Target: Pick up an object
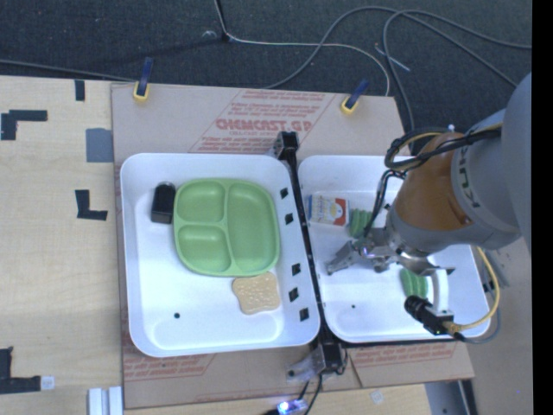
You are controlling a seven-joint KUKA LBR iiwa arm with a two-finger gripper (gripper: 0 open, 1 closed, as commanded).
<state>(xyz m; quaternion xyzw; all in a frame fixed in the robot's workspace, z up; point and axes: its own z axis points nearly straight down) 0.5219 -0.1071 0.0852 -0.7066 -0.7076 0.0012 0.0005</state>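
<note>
My gripper (350, 258) hangs low over the middle of the right bin (371, 322), reaching in from the right under the grey arm with its orange band. A small white and red carton (328, 208) lies just above it near the bin's left wall. A green object (359, 223) lies close to the gripper's upper side, partly hidden by the wrist. Another green object (416, 283) peeks out beneath the arm. No object shows in the gripper.
The left bin (147, 318) holds a green divided plate (227, 226), a black block (162, 202) at the plate's left and a tan cracker-like piece (257, 292) below it. A black divider (298, 223) separates the bins. Cables trail behind the bench.
</note>
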